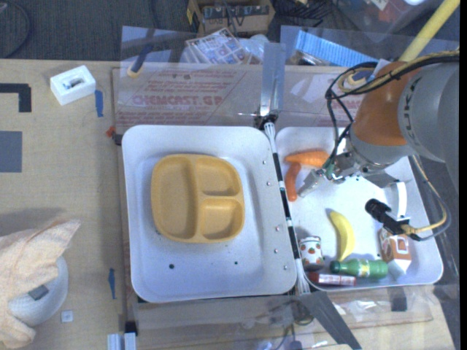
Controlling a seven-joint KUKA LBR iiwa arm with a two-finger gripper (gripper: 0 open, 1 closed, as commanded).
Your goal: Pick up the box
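Note:
The box [396, 248] is a small brown and white carton standing at the right bin's near right corner, beside a green bottle [361, 268]. My gripper [312, 181] hangs over the far left part of the right bin [430, 268], next to two orange carrot-like pieces [306, 157]. It is well apart from the box, up and to the left of it, and nothing shows in its grasp. The grey arm with its orange band [379, 119] reaches in from the right.
A banana [341, 233] lies in the middle of the right bin. A small printed can [311, 250] and a red item [321, 278] sit along its near edge. The left bin [139, 268] holds a yellow divided plate [197, 197].

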